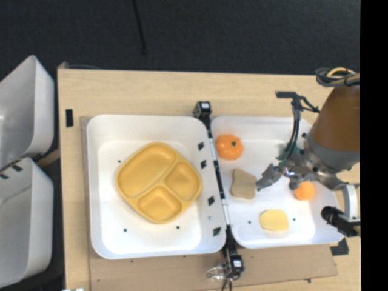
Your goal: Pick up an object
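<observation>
The right bin (260,131) holds several objects. An orange fruit with a green stem (229,147) sits at its back left. A tan, bread-like piece (244,184) lies near the bin's left wall. A pale yellow lump (274,220) rests near the front, and a small orange ball (305,191) lies at the right, partly under the arm. My gripper (265,179) is low over the bin's middle, just right of the tan piece and left of the orange ball. Nothing shows held in it.
The left bin (103,229) bears a yellow divided plate (159,182). A black clamp rail (213,174) runs between the bins. The arm's grey and orange body (336,126) covers the right bin's right end, with cables (296,111) above it.
</observation>
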Available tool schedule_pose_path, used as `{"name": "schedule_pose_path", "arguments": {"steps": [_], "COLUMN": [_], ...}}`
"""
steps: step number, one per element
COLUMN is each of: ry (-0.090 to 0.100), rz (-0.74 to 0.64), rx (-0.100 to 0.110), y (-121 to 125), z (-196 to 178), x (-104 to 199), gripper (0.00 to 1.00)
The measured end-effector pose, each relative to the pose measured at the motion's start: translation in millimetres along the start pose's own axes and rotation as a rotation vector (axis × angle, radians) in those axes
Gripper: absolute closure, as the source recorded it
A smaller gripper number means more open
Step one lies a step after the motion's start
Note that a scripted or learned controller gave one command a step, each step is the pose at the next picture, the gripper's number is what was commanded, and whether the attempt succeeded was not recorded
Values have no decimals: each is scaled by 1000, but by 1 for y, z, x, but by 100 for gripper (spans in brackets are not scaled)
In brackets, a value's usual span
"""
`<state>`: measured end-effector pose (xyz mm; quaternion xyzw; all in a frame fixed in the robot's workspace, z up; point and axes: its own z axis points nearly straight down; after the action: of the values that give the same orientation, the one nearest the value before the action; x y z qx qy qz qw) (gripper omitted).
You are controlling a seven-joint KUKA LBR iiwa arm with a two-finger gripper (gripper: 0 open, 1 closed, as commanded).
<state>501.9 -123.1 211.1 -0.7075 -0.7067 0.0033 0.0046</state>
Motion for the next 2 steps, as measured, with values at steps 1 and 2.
{"name": "schedule_pose_path", "arguments": {"steps": [1,2], "ry": [-2,-3], "rz": [-3,1], "rx": [-12,-7], "y": [3,5], "z": [-6,42], "x": [0,-10], "gripper": [0,0]}}
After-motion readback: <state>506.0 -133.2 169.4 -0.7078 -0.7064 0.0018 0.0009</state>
